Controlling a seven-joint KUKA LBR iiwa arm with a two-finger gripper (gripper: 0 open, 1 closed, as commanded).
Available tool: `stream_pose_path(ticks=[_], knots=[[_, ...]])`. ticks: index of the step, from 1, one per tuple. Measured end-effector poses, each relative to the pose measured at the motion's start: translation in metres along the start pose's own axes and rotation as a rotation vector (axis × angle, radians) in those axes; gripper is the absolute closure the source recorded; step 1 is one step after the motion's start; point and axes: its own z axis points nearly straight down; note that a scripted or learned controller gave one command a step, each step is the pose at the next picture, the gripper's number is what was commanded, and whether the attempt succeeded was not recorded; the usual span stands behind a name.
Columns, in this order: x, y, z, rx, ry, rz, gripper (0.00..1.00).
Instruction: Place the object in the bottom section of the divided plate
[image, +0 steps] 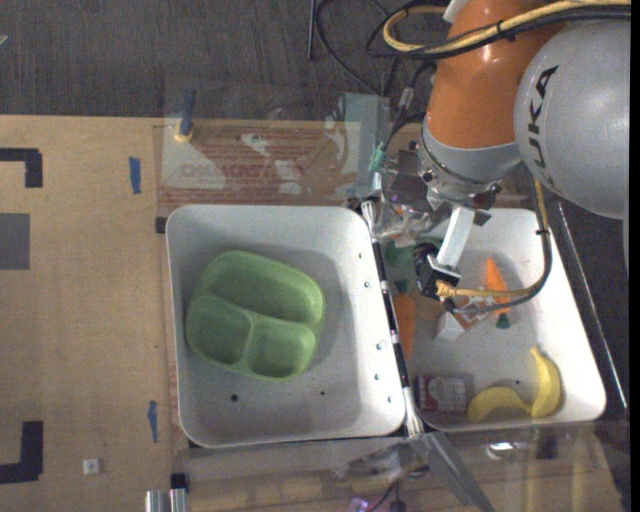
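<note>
A yellow banana (522, 392) is seen at the lower right of the frame, lying in the right white bin (578, 330). A small red-and-white packet (443, 391) is found just left of it. Strips of blue tape (135, 176) are stuck on the wooden table (80, 300) at the left, where black corner marks (24, 166) are also printed.

Matt green plastic divided plate (256, 314), smooth white bins (300, 225), pale wooden bench (80, 300), glossy yellow banana (520, 395).
</note>
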Motion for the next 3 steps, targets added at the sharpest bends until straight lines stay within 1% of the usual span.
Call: stream_pose_path(ticks=[1, 2, 3], knots=[[0.000, 0.000, 0.000, 0.000, 0.000, 0.000, 0.00], [0.000, 0.000, -0.007, 0.004, -0.002, -0.001, 1.00], [-0.048, -0.047, 0.111, -0.001, 0.001, 0.027, 1.00]])
